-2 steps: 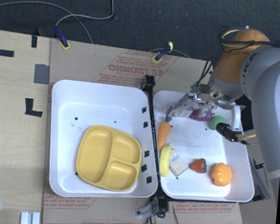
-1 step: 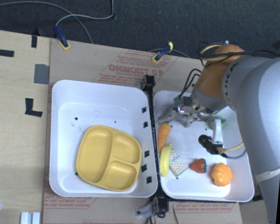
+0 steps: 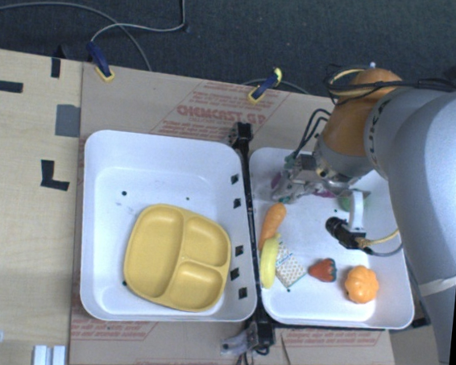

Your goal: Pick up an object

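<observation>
A: Where do we find the gripper [image 3: 293, 183]?

B: Low over the far left corner of the right bin [image 3: 335, 318], close to the wall it shares with the left bin [image 3: 100, 205]. The arm [image 3: 422, 182] comes in from the right, above that bin.

A: Can we say how wide it stands?

B: No, we cannot tell. The wrist covers it from above, and we see nothing plainly held in it. A small purplish thing [image 3: 280, 180] shows just at its left, too blurred for us to name, and we cannot say whether the two touch.

A: What lies in the right bin?

B: A carrot [image 3: 272, 221] sits just nearer than the gripper, along the left wall. A banana [image 3: 268, 263] lies right after it, against the same wall. Beside the banana we see a small patterned packet [image 3: 289, 267], then a red fruit [image 3: 323, 269], then an orange fruit [image 3: 361, 284] towards the near right corner. All of these rest on the bin floor, apart from the gripper.

A: And the left bin?

B: We see one yellow plate [image 3: 178, 257] with three compartments, lying flat near the front. Nothing lies on it.
</observation>
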`<control>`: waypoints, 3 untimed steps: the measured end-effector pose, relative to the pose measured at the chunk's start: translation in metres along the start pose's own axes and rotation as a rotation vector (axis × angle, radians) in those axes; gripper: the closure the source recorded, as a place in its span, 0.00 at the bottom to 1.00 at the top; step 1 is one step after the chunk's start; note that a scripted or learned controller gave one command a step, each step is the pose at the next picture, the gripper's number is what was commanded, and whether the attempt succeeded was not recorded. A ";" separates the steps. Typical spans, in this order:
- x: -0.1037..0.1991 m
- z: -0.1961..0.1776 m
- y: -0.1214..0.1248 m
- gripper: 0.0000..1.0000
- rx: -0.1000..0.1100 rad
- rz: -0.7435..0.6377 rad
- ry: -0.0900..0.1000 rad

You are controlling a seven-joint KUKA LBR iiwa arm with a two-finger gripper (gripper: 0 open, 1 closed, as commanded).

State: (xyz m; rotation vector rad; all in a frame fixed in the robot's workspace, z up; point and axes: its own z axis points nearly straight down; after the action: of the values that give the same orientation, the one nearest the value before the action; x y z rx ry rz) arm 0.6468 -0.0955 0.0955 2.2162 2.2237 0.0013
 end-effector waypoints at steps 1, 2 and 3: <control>0.000 0.000 0.000 0.00 0.000 0.000 0.000; 0.000 0.010 -0.003 0.00 0.002 0.002 0.000; 0.000 0.000 -0.002 1.00 0.000 0.001 0.000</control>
State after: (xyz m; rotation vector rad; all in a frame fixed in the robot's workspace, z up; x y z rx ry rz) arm 0.6446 -0.0954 0.0959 2.2168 2.2226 0.0017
